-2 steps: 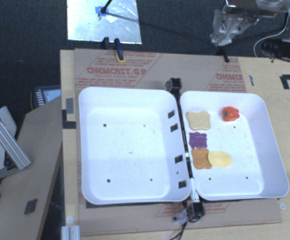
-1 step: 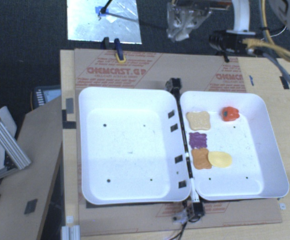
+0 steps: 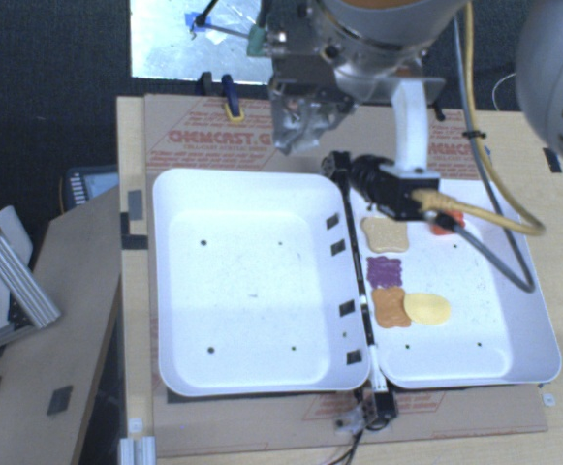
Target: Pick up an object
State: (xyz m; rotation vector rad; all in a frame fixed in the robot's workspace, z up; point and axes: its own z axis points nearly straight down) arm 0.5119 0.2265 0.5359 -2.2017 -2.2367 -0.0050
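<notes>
- Bench [image 3: 136,260]: light wood top, carrying a printed cardboard sheet [image 3: 203,134] on which two shallow white bins sat side by side.
- Left bin [image 3: 179,356]: white, rounded corners, a few small dark holes in its floor.
- Right bin [image 3: 514,356]: white, joined to the left bin along a dark centre strip with clips; it held all the loose pieces.
- Tan flat piece [image 3: 385,234]: lay in the right bin, near its left wall, uppermost of the group.
- Purple piece [image 3: 385,272]: just below the tan one.
- Orange piece [image 3: 391,307]: below the purple one, touching or nearly touching it.
- Yellow round piece [image 3: 426,309]: just beside the orange piece, on its right.
- Small red-orange piece [image 3: 444,225]: near the far side of the right bin, partly behind a cable.
- Arm: grey with an orange band, hung over the far edge of the bins.
- Tool [image 3: 300,129]: above the cardboard, beyond the left bin's far rim; whether released or clenched could not be told; nothing seen in it.
</notes>
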